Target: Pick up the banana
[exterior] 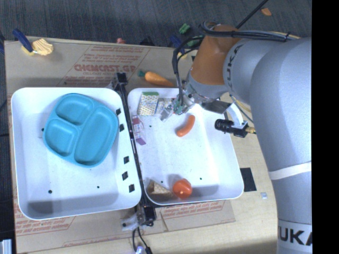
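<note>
A pale yellow object (43, 47) that may be the banana lies on the cardboard at the bench's back left corner, outside both bins, with a blue piece (21, 37) beside it. My gripper (176, 109) is low in the back of the right bin (225, 157), far to the right of that yellow object. It hangs between a green and white packet (149, 103) and an orange sausage (185, 126). The grey arm and its orange band (214, 57) cover the bin's back right corner.
The left bin (32, 184) holds a blue divided plate (80, 128). In the right bin are a purple wrapper (138, 130), a red tomato (182, 188) and a bread slice (158, 189) near the front wall. A carrot (157, 79) lies behind the right bin.
</note>
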### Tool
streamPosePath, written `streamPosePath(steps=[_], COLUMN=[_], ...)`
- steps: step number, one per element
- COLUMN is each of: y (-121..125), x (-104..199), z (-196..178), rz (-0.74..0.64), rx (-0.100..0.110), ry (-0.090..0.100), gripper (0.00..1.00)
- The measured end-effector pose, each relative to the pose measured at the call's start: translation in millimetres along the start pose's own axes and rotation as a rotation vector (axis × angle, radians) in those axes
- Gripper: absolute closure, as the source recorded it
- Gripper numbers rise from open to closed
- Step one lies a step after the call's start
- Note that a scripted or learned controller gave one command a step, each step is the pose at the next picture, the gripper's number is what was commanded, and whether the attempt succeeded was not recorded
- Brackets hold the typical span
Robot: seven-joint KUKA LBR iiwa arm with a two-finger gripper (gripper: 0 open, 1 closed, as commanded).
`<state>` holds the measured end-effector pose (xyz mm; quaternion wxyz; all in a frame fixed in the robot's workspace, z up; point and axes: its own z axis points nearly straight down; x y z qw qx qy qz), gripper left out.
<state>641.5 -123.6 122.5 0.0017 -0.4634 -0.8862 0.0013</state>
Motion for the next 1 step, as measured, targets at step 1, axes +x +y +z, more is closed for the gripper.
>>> streamPosePath(steps=[1], y=[16.8], x=[13.9], z=[30.4], rz=[-0.287], rx=[-0.001], ry=[0.0], gripper=[1.0])
